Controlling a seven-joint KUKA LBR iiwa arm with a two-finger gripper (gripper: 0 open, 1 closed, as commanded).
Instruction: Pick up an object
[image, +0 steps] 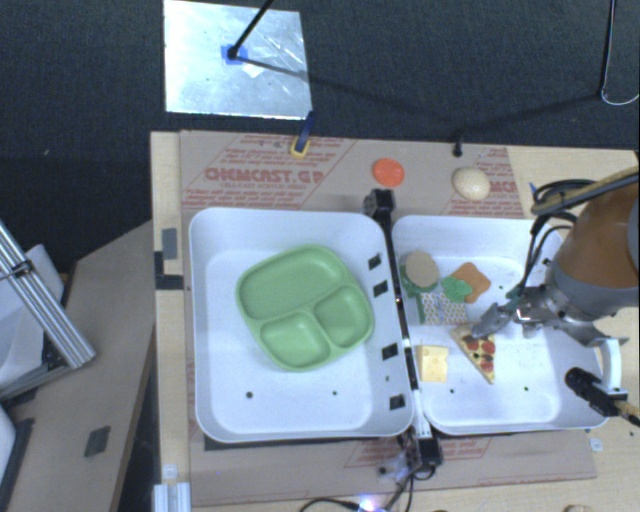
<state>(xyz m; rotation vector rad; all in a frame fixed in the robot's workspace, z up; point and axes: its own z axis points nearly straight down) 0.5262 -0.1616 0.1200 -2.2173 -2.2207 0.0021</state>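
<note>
A: Look past the desk (165, 330) and you've got dark blue carpet floor (80, 120) running across the top and down the left side.

B: See the shiny metal sheet (235, 60) lying flat on that carpet up top? It's catching the light, and there's a thin dark rod crossing it to a small blue piece.

A: Down at your left, slanted metal rails (35, 300) cut in over a pale surface.

B: And the desk top itself is light wood, with a brown printed cardboard sheet (265, 170) spread over it.
</note>
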